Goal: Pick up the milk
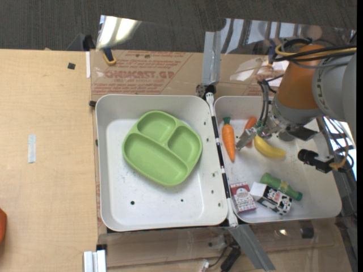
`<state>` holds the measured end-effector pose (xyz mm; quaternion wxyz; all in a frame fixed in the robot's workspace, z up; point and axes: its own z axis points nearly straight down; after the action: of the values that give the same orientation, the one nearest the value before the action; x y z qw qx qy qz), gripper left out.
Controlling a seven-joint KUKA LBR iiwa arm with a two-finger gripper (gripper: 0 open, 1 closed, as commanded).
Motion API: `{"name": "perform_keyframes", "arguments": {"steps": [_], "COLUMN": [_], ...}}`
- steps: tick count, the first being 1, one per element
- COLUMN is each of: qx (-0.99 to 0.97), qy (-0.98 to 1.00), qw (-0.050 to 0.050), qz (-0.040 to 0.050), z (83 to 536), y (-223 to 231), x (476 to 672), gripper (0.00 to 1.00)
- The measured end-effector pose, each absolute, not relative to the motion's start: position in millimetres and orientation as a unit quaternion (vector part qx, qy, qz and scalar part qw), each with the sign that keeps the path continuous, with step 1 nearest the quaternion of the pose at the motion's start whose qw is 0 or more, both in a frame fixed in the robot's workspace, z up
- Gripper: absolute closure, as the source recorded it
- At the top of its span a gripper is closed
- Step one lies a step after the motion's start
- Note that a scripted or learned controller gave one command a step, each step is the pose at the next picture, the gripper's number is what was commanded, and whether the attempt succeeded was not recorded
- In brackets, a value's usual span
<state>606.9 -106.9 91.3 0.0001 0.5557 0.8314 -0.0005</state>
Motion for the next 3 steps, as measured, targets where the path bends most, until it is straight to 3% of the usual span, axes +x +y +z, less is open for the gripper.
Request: {"name": "perform_keyframes", "arguments": {"steps": [1,2,3], "qx": [0.555,0.555,0.574], "qy": [0.832,0.832,0.819], "qw": [0.001,0.001,0.000], "qz": [-0.0008,-0.0008,-0.0009], "z": [100,100,91], "y": [-107,-107,-113], "x": [607.2,607.2,653.3], "gripper": [1.00,0.00,0.00]}}
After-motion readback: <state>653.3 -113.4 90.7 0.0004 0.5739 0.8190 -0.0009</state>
